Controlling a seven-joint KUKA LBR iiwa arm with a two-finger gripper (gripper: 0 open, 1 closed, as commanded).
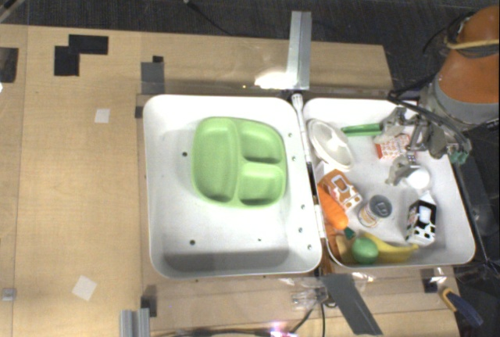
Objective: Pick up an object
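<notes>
Low over right bin (461,238), pincer (408,163): finger gap cannot be told, beside red-white packet (391,145). Same bin: white bowl (330,142), green marker (362,128), banana (391,251), cow-print carton (421,222). Left bin (168,241): green divided plate (237,161).

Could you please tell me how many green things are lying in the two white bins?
3: a green divided plate in the left bin, a green marker at the back of the right bin, and a green round fruit at its front beside the banana. Others may be hidden under clutter.
</notes>
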